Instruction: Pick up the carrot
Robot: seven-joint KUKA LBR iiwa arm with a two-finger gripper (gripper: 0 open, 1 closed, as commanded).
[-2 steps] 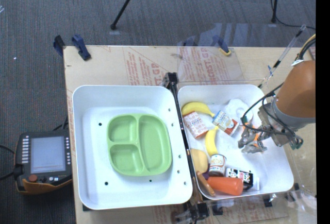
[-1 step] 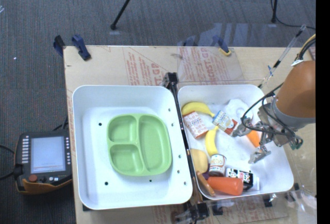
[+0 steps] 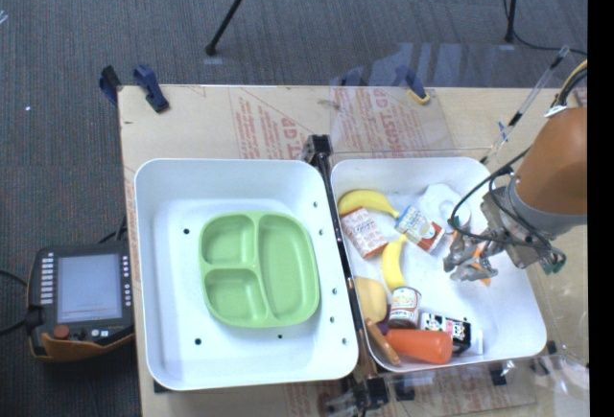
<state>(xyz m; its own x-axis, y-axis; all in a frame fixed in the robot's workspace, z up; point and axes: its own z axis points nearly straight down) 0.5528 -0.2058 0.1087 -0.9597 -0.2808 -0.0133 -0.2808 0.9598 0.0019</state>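
A cardboard-topped bench [image 3: 288, 118] on dark carpet bears two white bins. The right bin [image 3: 532, 310] is the landmark: the carrot [image 3: 419, 345] lies flat against its near wall, probably just dropped there, wedged between a small can [image 3: 404, 306] and a black-and-white carton [image 3: 451, 329]. The gripper [image 3: 470, 262] hovers over the bin's right-centre, well apart from the carrot; whether its pincer is spread I cannot tell. Bare floor under the gripper leaves approach room, though the near wall crowds the carrot.

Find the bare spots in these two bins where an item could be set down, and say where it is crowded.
Free: left bin floor around the green tray; right bin's floor near the gripper. Crowded: by the divider, around the bananas and carrot.
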